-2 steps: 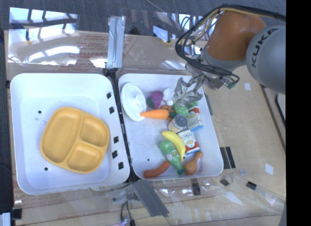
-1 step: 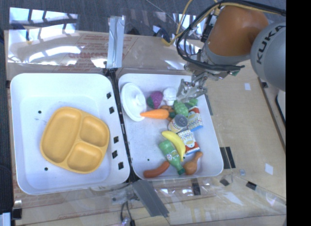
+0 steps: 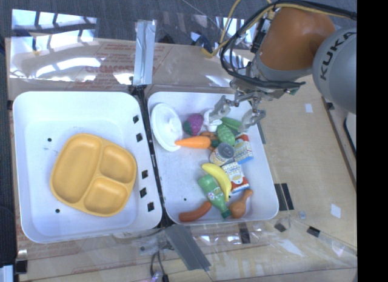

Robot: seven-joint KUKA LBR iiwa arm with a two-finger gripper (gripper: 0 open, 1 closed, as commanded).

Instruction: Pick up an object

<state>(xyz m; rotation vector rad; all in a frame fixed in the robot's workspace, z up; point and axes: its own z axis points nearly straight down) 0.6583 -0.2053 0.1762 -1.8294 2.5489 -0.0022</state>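
- Orange carrot (image 3: 194,143) lies across upper-mid of right bin (image 3: 182,184), tip toward a white lid (image 3: 165,125) at bin's upper left.
- Purple veg (image 3: 194,123) just above carrot, beside the lid.
- Claw (image 3: 240,106) hangs over right bin's upper right, above the toy pile; fingers look spread apart w/ nothing between them, tips near a green veg (image 3: 225,134).
- Grey arm (image 3: 339,62) w/ orange band comes in from right, black + yellow cables looped over wrist.
- Pile under/below claw: small jar w/ grey cap (image 3: 223,152), carton (image 3: 244,151), yellow banana (image 3: 218,177), green bottle (image 3: 213,194), brown sausage (image 3: 194,213) at bin's bottom, drumstick (image 3: 240,204) at bottom right.
- Banana overlaps the green bottle; sausage sits apart from carrot.
- Left bin (image 3: 36,111) holds a yellow divided plate (image 3: 92,174), three sections, sitting centre-left.
- Counter (image 3: 303,153) is tan board, silver tape strip btw bins at top.
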